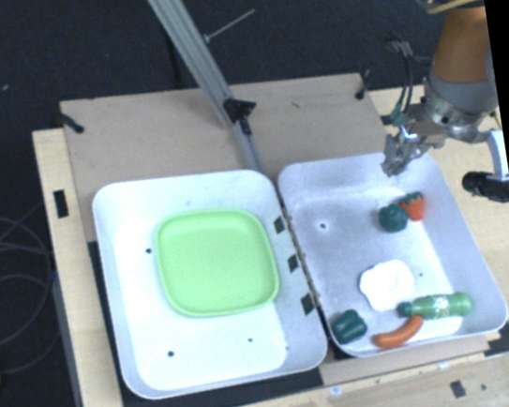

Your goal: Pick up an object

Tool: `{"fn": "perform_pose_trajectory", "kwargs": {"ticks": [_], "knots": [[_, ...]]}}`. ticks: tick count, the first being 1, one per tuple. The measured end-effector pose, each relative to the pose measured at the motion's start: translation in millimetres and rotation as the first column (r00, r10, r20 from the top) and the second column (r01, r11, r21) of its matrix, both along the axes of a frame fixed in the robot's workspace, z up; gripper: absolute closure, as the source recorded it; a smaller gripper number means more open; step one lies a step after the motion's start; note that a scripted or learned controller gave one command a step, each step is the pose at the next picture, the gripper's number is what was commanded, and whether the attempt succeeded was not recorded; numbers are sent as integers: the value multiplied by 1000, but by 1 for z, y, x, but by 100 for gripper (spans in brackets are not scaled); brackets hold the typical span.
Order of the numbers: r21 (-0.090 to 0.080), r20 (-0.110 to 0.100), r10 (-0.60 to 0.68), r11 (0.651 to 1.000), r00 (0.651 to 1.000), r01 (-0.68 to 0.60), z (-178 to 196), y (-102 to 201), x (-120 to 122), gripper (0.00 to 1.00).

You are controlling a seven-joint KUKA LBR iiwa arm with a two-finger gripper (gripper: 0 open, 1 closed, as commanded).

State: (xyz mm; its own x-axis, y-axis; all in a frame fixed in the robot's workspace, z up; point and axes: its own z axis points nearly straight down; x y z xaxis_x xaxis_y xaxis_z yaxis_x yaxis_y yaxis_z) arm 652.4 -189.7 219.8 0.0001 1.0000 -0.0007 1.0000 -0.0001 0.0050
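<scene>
The right bin (328, 187) holds several small objects. A dark green ball (391, 217) touches a small orange-red piece (414, 207) near the bin's far right. A white lump (386, 284) lies lower down, beside a green bottle (437, 306). An orange sausage shape (398, 334) and a dark green block (348, 326) rest along the near wall. My gripper (396, 160) hangs over the bin's far right corner, a little above and beyond the green ball, with nothing seen between its fingers.
A light green square plate (216, 260) lies in the left bin (126, 264). A grey pole (194, 50) slants up from the bench behind the bins. Cables trail at the far left.
</scene>
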Motion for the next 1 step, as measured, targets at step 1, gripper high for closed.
{"fn": "perform_pose_trajectory", "kwargs": {"ticks": [1], "knots": [[0, 0, -1, 1000, 1000, 1, 49, -3, -8, 100]]}}
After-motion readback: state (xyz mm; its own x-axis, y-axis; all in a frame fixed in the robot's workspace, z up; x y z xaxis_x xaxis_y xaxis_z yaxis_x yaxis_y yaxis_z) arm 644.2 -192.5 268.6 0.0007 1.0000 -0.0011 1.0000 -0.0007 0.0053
